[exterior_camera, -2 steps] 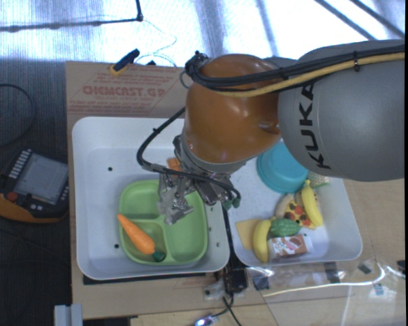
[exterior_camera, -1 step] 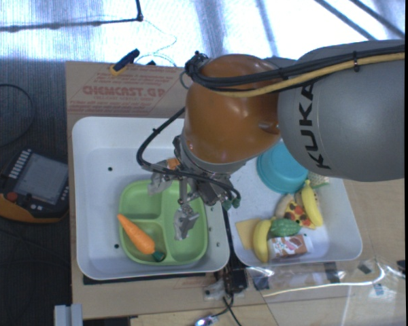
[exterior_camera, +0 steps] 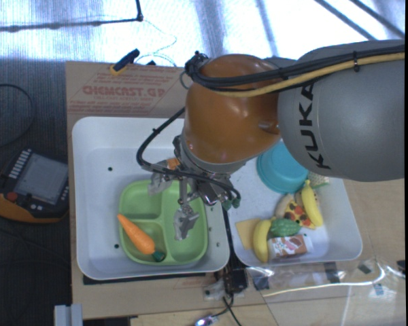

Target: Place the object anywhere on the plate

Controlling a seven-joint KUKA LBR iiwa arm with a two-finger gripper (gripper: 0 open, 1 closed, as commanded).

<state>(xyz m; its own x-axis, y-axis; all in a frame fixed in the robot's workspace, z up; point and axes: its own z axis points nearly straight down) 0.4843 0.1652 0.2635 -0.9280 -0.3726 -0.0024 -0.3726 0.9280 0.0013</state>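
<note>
A green divided plate (exterior_camera: 164,250) lies in the left white bin (exterior_camera: 95,182). An orange carrot (exterior_camera: 136,233) rests in the plate's left compartment, with a small dark green piece (exterior_camera: 159,255) at its lower end. My gripper (exterior_camera: 184,224) hangs over the plate's right compartment, pointing down, below the big orange wrist (exterior_camera: 231,114). I cannot make out anything between its fingers.
The right bin (exterior_camera: 347,240) holds a blue bowl (exterior_camera: 282,168), bananas (exterior_camera: 313,206), a pizza slice (exterior_camera: 296,212), a yellow piece (exterior_camera: 260,240), a green vegetable (exterior_camera: 283,227) and a small can (exterior_camera: 289,247). A teach pendant (exterior_camera: 30,185) lies on the floor at left.
</note>
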